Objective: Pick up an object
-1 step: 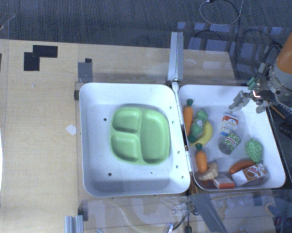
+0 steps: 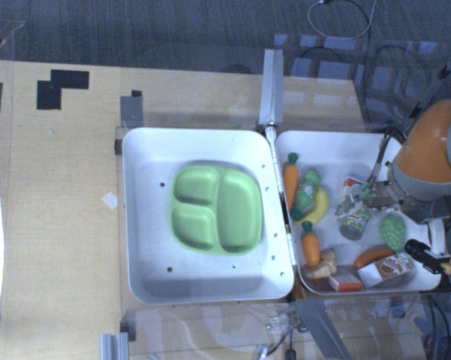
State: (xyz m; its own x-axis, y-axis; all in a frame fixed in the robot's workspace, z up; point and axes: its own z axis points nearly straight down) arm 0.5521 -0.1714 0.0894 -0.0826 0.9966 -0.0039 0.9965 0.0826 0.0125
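— What sort of place is this?
— A robotics lab: a pale wooden bench (image 2: pixel 52 201) carries two shallow white bins (image 2: pixel 146 201) bolted between grey metal brackets (image 2: pixel 270 81).
— What else marks it?
— Black square markers (image 2: pixel 60 87) are stuck to the benchtop, loose black cables (image 2: pixel 345 10) trail over grey carpet (image 2: pixel 135 13), and plastic toy food (image 2: pixel 308 193) fills one bin beside the grey arm with its orange band (image 2: pixel 428 152).
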